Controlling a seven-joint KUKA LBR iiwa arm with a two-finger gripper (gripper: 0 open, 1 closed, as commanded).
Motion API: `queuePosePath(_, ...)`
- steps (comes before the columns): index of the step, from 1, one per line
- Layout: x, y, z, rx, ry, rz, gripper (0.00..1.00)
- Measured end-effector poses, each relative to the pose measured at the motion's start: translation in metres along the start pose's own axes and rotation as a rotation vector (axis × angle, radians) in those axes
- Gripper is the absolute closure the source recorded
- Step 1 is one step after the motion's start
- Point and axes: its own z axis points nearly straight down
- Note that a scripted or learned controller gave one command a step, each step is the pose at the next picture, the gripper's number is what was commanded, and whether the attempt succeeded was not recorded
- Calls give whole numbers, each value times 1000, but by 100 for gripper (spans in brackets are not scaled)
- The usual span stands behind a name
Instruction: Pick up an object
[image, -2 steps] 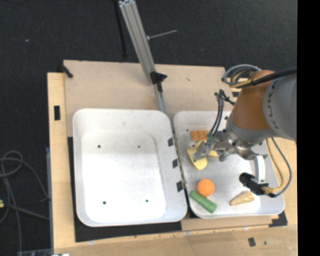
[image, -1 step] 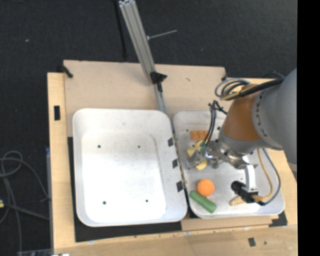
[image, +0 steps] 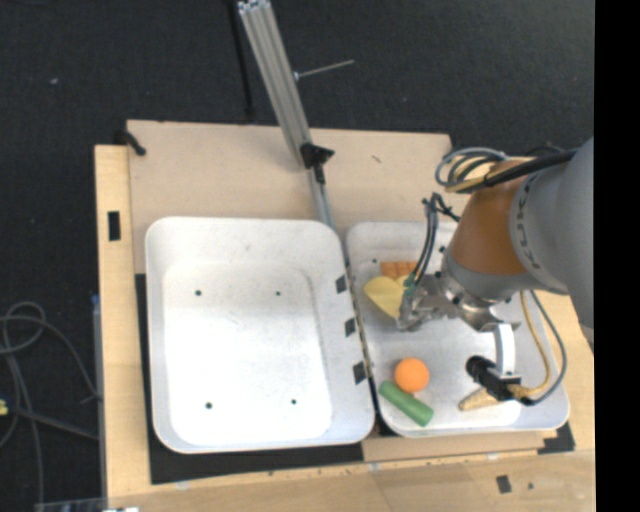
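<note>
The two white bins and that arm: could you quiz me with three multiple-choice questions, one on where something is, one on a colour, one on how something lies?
1. Which bin holds the loose objects?
A. the left bin
B. the right bin
C. both alike

2. What colour is the ball?
A. orange
B. blue
C. purple

3. How does the green cylinder rest?
A. standing on end
B. lying on its side
C. hanging in the air

Answers:
1 B, the right bin holds the pieces, under the arm's gripper.
2 A, the ball is plainly orange.
3 B, the green cylinder lies flat on the bin floor, just below the ball.
</note>
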Motion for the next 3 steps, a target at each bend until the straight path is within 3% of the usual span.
queuePosePath(2, -16, 9, -123, -5, -2, -14, 100)
queuePosePath(3, -17, 9, -90, 6, -1, -7, 100)
